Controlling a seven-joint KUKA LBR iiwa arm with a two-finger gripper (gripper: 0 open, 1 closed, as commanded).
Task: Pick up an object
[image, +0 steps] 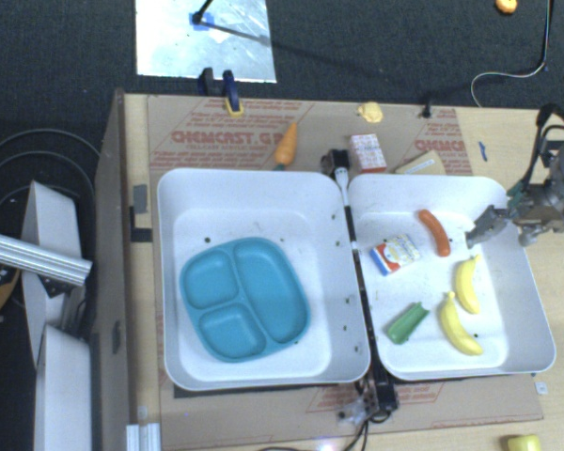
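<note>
The robot arm comes in from the right side, low over the edge of the right bin (536,346). Its gripper (486,224) points to the left, and its dark tip sits over the top right part of that bin. I cannot tell how its tip is set, because it is small and blurry. Nothing sits in it that I can see.

The right bin has toys to pick. An orange sausage (434,231) lies near the gripper, just to its left. A small red, white and blue box (395,254) lies beside the sausage, closer to the middle wall. Two yellow bananas sit lower down: a small banana (467,284) and a bigger banana (458,325) under it. A green pickle (406,322) lies to the left of them.

The left bin (183,205) holds a blue plate (244,297) with three parts.
</note>
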